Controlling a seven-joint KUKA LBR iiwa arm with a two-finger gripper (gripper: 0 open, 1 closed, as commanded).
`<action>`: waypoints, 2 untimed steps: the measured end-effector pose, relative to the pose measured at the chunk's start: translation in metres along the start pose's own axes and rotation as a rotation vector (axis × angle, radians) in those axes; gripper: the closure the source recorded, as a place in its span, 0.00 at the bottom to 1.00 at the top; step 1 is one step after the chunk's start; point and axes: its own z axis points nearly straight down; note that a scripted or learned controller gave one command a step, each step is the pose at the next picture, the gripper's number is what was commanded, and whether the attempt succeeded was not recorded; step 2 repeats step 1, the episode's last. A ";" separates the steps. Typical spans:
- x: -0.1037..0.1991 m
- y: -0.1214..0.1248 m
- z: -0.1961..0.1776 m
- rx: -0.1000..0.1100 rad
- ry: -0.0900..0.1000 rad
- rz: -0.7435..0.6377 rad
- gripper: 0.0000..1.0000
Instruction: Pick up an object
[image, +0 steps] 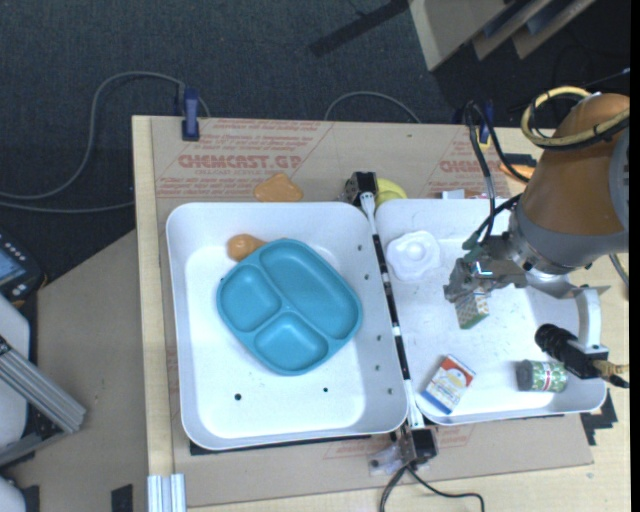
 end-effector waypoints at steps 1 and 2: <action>0.058 0.038 -0.030 -0.004 0.001 -0.002 1.00; 0.058 0.038 -0.030 -0.004 0.001 -0.002 1.00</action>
